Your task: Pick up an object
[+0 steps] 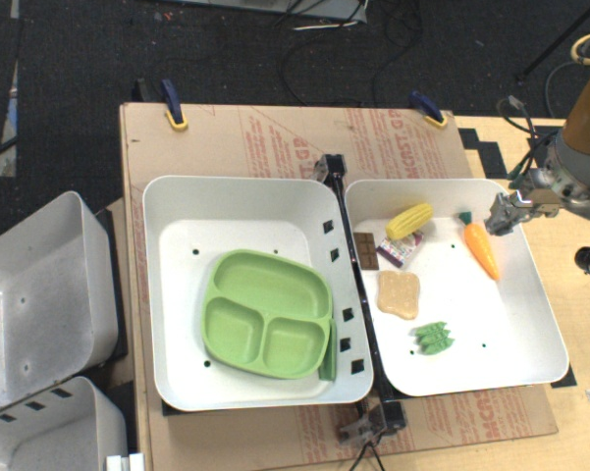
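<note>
The right bin [530, 356] holds several small toy foods. A carrot [482, 250], bright orange with a small green top, lies near the bin's upper right part, at about 1 o'clock from the bin's middle, with its tip pointing to 5 o'clock. A yellow corn cob [409, 220] lies at about 11 o'clock, tilted, and just below it is a small packet [399, 251] with purple and white colours. A dark brown bar [366, 251] lies beside the packet at the bin's left wall. Near the middle of the bin there is a tan piece that looks like toast [399, 294], and at 6 o'clock from it a small green leafy piece [433, 338].

The gripper [503, 214] is at the upper right edge of the right bin, at about 2 o'clock from the bin's middle, just above the green top of the carrot. It is very near the carrot, but I cannot tell if it touches it, and I cannot tell how the gripper is set. Nothing is seen held in it.

The left bin [167, 263] holds a light green tray [267, 314] with three compartments. Both bins stand on a brown desk [245, 135].
</note>
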Robot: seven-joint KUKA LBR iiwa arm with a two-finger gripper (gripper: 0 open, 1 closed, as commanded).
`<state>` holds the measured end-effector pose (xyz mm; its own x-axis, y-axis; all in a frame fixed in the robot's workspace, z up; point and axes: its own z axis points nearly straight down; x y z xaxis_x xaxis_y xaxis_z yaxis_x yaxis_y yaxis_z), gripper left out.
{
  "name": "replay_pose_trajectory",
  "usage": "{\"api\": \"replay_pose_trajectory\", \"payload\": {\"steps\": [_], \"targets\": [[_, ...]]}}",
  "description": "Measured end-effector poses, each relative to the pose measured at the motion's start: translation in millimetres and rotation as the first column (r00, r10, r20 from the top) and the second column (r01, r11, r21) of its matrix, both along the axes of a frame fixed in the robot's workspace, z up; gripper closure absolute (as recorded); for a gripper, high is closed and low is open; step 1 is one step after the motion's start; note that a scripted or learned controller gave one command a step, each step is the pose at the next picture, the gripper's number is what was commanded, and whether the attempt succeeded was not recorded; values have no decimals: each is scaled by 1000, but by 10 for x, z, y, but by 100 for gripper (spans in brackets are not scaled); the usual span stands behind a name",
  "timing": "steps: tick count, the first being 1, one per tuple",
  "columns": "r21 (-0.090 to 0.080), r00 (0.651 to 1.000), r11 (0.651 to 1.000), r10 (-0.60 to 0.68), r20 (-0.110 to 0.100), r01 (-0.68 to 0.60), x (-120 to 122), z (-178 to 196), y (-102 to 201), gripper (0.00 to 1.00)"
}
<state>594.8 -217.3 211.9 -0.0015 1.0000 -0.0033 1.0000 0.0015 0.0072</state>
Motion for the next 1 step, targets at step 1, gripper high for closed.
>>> {"api": "replay_pose_trajectory", "payload": {"steps": [1], "targets": [[1, 1000, 1000, 1, -2, -1, 11, 401, -1, 100]]}}
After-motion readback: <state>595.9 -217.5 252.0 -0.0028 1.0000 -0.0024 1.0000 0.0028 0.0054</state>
